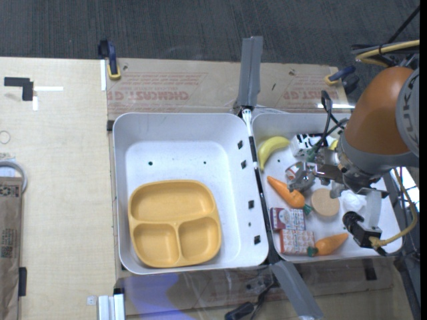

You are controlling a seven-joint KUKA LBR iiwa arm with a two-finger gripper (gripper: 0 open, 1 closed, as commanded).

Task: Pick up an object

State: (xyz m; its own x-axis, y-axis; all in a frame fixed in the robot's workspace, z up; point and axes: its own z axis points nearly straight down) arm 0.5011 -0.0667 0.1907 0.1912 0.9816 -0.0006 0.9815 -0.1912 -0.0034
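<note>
**Claw low in the right bin, no object taken yet**

On the left of the bench, you see the left bin (127,179) with one yellow tray (175,223) lying in its front part; the tray has three compartments and nothing in them. This bin is not the place of the work now.

Next comes the right bin (277,120), where all the small things lie. Near its back wall rests a banana (270,149). Below it, a carrot (285,191) lies at a slant, and in front of that a small carton (289,220) lies flat. A tan round block (325,205) sits just right of the carrot's green end, and a second carrot (329,244) lies near the front wall.

Over the middle of this bin the arm (380,122) reaches in from the right, and the gripper (308,172) is low among the objects. You cannot tell whether the claw is spread or pressed together, and no object can be seen between its tips.

I judge that the step in hand is the approach to a grasp. The nearest things are the first carrot, just beside the claw on its left and front, and the round block, just beside it on the front right. The next move calls for centering over one of them, then closing and lifting straight up.
</note>
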